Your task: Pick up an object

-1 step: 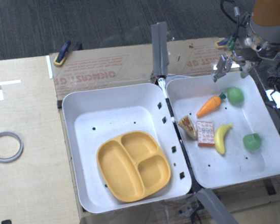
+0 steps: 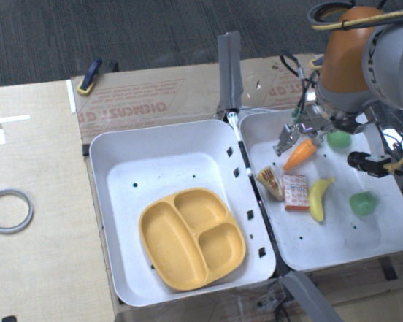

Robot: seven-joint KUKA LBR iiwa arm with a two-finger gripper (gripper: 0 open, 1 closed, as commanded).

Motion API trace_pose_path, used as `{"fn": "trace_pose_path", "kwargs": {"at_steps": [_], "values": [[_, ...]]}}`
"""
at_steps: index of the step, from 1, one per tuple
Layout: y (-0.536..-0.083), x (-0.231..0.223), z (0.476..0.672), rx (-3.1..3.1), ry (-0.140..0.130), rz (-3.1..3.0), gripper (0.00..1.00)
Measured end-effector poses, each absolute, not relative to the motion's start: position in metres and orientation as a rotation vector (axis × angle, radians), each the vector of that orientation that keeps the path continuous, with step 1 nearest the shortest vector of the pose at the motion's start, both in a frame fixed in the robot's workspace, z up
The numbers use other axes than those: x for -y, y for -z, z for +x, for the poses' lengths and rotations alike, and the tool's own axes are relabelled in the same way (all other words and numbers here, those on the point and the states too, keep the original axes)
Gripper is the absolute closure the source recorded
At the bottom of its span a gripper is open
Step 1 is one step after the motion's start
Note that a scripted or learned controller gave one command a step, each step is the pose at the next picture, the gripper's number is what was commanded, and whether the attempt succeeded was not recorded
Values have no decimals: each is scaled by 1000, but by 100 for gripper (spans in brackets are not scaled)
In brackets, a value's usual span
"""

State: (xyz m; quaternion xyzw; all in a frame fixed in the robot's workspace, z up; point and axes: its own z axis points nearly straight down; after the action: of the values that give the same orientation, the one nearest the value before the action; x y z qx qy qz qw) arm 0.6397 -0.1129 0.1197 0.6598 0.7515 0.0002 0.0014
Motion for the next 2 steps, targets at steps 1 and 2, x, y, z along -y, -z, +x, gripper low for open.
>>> {"fn": "trace_pose_path", "kwargs": {"at_steps": [1, 2], "values": [[-103, 155, 662, -2328, -16, 2083, 0], [-114, 157, 663, -2321, -17, 2078, 100]]}}
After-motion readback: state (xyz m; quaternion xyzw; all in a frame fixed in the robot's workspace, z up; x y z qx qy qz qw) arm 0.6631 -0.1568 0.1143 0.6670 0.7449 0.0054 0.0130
